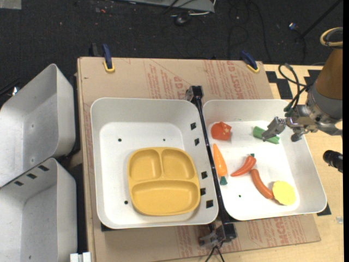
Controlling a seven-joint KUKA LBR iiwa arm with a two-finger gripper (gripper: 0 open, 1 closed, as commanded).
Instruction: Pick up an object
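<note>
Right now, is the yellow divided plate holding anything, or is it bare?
Bare. The yellow divided plate lies flat in the left bin, all three compartments showing plain yellow; the toy food sits in the right bin.

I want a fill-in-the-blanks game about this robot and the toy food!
1. The yellow divided plate sits in the ____ bin.
2. The gripper hovers over the ____ toy piece in the right bin.
3. The orange carrot lies along the right bin's ____ wall.
4. The yellow round piece touches one end of the ____.

Missing words: left; green; left; sausage
</note>
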